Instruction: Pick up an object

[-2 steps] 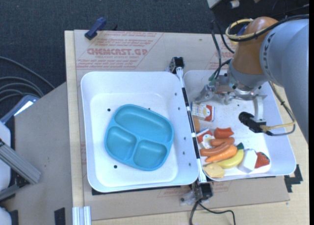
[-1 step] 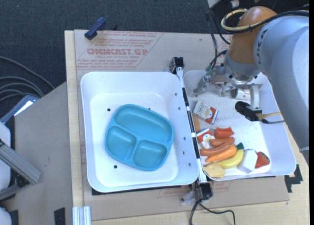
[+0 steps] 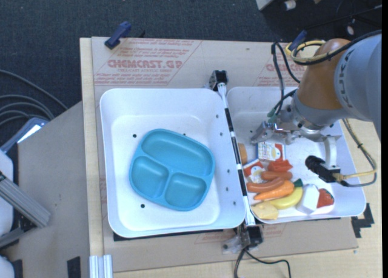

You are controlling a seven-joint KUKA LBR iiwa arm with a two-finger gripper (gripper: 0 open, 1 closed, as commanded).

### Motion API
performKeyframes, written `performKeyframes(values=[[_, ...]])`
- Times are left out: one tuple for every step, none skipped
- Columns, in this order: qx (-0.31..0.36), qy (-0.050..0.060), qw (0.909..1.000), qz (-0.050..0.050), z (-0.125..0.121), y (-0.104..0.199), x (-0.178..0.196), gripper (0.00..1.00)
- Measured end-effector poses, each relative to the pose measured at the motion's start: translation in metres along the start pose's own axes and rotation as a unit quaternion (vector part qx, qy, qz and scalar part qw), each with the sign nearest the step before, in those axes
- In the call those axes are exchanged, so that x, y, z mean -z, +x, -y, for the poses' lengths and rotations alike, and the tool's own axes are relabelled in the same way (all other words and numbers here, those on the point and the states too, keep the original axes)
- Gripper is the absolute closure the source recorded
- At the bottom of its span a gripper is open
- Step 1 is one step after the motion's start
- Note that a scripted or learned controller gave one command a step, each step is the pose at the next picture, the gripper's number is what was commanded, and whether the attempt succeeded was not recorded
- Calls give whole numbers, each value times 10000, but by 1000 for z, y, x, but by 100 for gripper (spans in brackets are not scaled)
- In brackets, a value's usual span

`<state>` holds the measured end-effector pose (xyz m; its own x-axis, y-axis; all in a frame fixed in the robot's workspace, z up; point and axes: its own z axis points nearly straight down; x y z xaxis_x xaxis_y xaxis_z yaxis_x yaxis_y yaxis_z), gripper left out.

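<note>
My gripper (image 3: 271, 128) hangs low over the back half of the right bin (image 3: 254, 102), under the grey wrist and the orange band (image 3: 319, 86). Just in front of it lies a small white carton with red print (image 3: 270, 150). Toy foods are piled toward the bin's front: a red piece (image 3: 280, 165), a brown sausage (image 3: 274, 177), an orange carrot (image 3: 274, 190), a yellow banana (image 3: 290, 199), a pale yellow piece (image 3: 265, 211) and a white and red block (image 3: 316, 198). I see nothing held between the fingers.
The left bin (image 3: 115, 149) holds a blue divided plate (image 3: 173, 169). A black clip (image 3: 219, 79) and the shared rim (image 3: 233, 149) separate the two bins. A black connector with a yellow cable (image 3: 321, 169) sits over the right bin's right side.
</note>
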<state>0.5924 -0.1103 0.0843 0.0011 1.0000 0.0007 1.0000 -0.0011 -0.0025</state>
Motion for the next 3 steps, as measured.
performKeyframes(values=[[0,2,10000,-2,30,9,0,0],[-1,-3,10000,-2,30,9,10,100],[10,-11,10000,-2,57,84,100,100]])
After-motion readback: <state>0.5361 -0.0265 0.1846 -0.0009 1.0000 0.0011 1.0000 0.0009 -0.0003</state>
